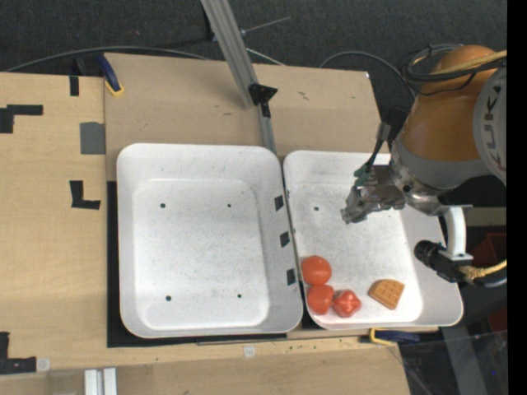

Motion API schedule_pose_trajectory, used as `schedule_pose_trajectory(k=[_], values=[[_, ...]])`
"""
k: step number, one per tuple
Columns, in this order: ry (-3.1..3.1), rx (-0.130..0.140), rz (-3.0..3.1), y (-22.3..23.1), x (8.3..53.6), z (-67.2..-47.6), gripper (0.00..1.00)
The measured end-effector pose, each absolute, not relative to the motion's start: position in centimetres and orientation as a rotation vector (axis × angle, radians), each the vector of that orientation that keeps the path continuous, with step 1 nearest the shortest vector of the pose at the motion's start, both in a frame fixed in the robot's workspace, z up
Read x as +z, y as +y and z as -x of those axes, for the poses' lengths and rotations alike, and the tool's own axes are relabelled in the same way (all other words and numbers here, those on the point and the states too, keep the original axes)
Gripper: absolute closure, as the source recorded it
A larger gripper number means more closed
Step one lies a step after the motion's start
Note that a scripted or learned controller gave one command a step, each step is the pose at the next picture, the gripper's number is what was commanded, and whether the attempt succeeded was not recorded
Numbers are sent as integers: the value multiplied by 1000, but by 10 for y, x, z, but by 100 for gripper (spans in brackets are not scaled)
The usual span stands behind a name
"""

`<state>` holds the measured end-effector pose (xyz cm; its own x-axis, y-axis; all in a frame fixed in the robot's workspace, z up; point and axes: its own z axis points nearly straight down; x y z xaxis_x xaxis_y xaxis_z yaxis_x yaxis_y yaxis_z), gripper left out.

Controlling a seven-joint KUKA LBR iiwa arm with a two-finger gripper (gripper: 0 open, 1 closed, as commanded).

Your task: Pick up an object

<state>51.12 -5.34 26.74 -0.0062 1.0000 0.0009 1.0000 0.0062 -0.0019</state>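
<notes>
Arm [449, 130]: cut off at right edge. Right bin [329, 179]: far corner hidden beneath arm (gripper [356, 212] finger gap indistinct).

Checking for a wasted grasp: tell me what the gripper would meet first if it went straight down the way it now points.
Likely bare bin floor. The gripper points down over the right bin, well away from the red pieces and the waffle-like piece at the near edge. Height above the floor is unclear from this slanted view.

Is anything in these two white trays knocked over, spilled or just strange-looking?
Nothing looks spilled or broken. The one oddity is the crowding: three red pieces and a tan waffle-like piece all huddle along the near edge of the right tray, while the pincer hangs over its bare middle.
</notes>
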Motion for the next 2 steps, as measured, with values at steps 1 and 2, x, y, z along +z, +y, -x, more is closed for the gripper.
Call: schedule_pose_trajectory(k=[1,2], values=[[-2228,1,2213,1,267,-522,100],[-2228,1,2213,55,263,-534,100]])
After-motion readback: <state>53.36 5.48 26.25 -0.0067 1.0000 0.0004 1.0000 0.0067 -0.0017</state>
